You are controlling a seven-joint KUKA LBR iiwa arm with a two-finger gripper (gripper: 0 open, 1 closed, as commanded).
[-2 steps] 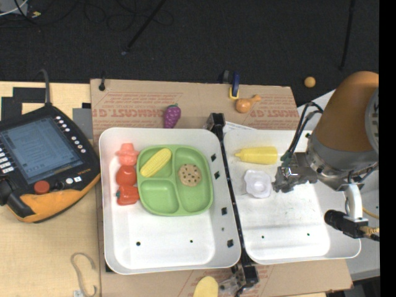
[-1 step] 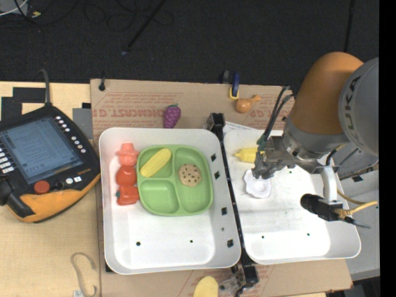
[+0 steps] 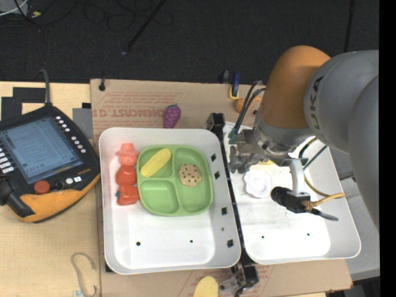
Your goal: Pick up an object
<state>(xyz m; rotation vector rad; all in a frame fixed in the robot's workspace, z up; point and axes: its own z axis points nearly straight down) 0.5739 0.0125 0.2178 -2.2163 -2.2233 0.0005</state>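
Hovering pincer (image 3: pixel 247 159) low in right bin (image 3: pixel 346 240) | beside white object (image 3: pixel 257 183) | opening, grasp: cannot tell

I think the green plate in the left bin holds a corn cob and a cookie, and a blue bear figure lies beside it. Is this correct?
Not quite. The figure beside the plate is red, not blue, as the camera view shows. The rest stands: the green plate in the left bin holds a corn cob and a cookie.
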